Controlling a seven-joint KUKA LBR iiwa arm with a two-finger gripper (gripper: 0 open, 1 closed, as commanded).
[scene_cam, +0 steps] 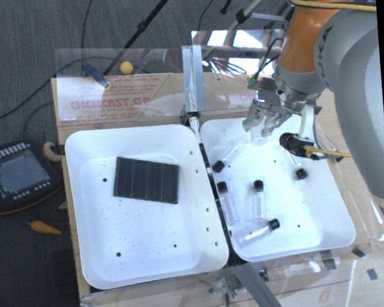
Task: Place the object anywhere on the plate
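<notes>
The plate (pixel 146 180) is a dark, ribbed rectangle lying flat in the left bin (pixel 86 151). Several clear vials with black caps lie in the right bin (pixel 330 231): one near the divider (pixel 219 162), two in the middle (pixel 228 203) (pixel 256 197), one towards the front (pixel 256 231) and one at the right (pixel 300 171). My gripper (pixel 259 129) hangs over the far part of the right bin, open, with nothing that I can make out between its fingers. It is well apart from the plate.
A metal post (pixel 192 76) stands behind the divider between the bins. A black fitting with a yellow lead (pixel 296 144) hangs beside the gripper. A control pendant (pixel 18 176) lies on the floor to the left.
</notes>
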